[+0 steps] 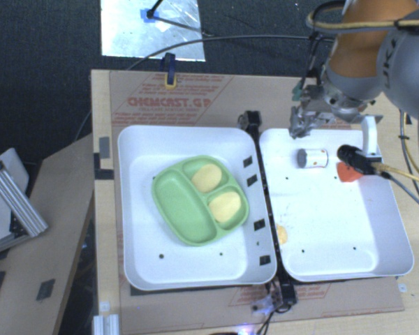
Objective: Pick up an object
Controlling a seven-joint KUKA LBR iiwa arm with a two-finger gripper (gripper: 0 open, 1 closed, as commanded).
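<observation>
Camera view from above the bench gives us the gripper (300, 127) hanging over the far left corner of the right bin (349, 243); whether it is released or clenched we cannot tell. Just on its near side, apart from it, the small cylinder (312, 158) lies on its side on the bin floor. Its long axis runs left to right across the view, grey cap toward the left bin (146, 264), white body toward the right. An orange piece (347, 174) lies a little to its right.

From the near edge outward, we see a small yellow lump (282, 236) against the right bin's left wall. In the left bin sits a green three-part tray (178, 211), set at a slant, with a yellow piece (225, 205) in its nearer small compartment and a second yellow piece (208, 177) in the farther one. Both bins rest on a brown board (195, 96) printed in red, with a blue and yellow clamp (169, 70) at its far edge. Beyond lies dark carpet (42, 40) bearing a shiny silver sheet (150, 26)
</observation>
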